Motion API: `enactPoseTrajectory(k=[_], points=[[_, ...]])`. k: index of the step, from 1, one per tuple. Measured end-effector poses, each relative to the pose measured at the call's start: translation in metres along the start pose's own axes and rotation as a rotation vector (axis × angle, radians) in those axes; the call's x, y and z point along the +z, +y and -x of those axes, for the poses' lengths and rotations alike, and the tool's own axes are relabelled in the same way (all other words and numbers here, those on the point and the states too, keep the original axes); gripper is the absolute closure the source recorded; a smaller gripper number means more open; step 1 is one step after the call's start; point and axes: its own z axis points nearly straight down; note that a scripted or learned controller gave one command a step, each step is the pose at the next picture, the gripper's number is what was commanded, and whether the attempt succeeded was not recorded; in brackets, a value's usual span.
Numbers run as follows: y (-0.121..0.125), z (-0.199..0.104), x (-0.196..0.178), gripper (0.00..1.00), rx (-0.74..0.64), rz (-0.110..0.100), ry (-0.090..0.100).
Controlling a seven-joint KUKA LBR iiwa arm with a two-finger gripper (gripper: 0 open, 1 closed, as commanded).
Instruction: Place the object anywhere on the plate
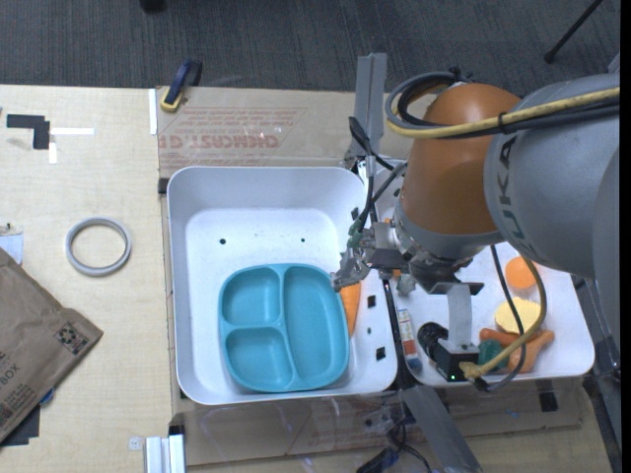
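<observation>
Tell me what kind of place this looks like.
Probably a robotics lab bench: a robot arm reaches over two white bins, with toy food and a blue divided plate set out for practice.

Bright even overhead light, soft shadows, sharp focus.

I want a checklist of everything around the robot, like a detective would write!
Surface: two white bins side by side; left bin sits on a wooden bench.
Job's things: blue plate with three sections lies in the left bin; an orange carrot-like object is at its right edge, under the claw.
Clutter: orange and yellow toy foods in the right bin.
Claw: low over the plate's right edge; grip unclear.
Cables: yellow hose along the arm.
Surroundings: tape ring, cardboard, grey carpet.
</observation>
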Motion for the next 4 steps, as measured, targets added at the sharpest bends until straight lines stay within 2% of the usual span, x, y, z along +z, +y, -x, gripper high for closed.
enactPoseTrajectory(k=[1,2,3,4], points=[[-0.007,-0.092,0.080,0.00,0.245,-0.001,-0.001],[-0.007,-0.090,0.072,1.00,0.245,-0.005,-0.005],[0.000,-0.023,0.149,1.00,0.404,0.003,0.017],[0.055,-0.021,0.019,1.00,0.176,0.003,0.000]])
